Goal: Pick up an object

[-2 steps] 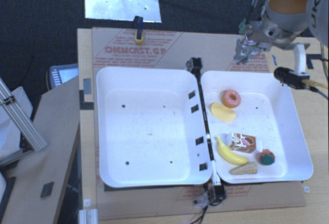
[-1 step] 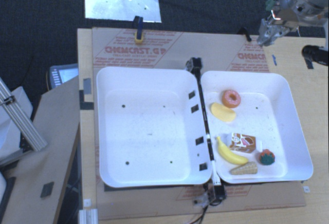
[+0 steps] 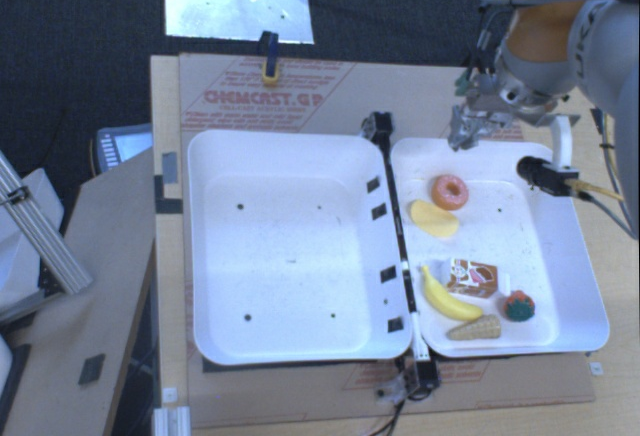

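End effector (image 3: 466, 136) hangs at the end of the grey arm, over the far rim of the right bin (image 3: 560, 264), near that bin's far left corner. Whether it is wide or narrow I cannot tell from this slant, and nothing shows in its grip.

Below it, the tabletop (image 3: 165, 114) carries a brown cardboard sheet (image 3: 300, 89) with red print, and the two white bins sit on that sheet side by side. Largest is the left bin (image 3: 290, 254), its white floor marked with a few small dark dots. A row of black clips (image 3: 385, 214) runs along the seam where the two bins meet.

All the loose objects lie in the left half of the right bin. A yellow banana (image 3: 447, 296) lies near the front, close to the seam. Touching it on its right is a small box (image 3: 473, 278) with white, red and brown print. Farther back lies a pale yellow piece (image 3: 434, 218), and just behind it, touching or nearly so, an orange-pink donut (image 3: 450, 191), the object nearest the end effector yet clearly apart from it. At the front, just beside the banana's tip, rests a tan wedge (image 3: 476, 328). Smallest is a red and green toy (image 3: 518, 305), to the right of the box.
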Motion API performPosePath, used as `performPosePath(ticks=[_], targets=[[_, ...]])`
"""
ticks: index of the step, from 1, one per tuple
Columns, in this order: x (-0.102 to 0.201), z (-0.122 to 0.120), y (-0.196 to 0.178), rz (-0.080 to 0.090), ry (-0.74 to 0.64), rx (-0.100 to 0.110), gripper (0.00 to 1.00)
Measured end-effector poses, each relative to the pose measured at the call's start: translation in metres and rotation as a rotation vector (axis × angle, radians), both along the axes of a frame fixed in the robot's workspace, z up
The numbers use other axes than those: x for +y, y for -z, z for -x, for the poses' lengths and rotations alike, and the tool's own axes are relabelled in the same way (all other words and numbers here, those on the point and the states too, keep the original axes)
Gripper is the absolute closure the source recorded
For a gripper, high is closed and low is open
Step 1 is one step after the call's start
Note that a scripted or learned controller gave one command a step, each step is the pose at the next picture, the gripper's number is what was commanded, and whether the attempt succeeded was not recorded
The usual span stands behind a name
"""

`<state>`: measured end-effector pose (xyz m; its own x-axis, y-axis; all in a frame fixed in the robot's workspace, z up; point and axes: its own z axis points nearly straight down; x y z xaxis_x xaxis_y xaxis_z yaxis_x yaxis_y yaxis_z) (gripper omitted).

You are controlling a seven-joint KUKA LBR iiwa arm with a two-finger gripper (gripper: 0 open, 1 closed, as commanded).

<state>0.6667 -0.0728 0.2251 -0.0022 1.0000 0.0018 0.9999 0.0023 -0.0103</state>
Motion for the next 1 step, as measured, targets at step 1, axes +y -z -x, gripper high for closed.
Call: performPosePath(ticks=[1], targets=[[-0.0012, -0.0032, -0.0210, 0.003, -0.003, -0.016, 1.00]])
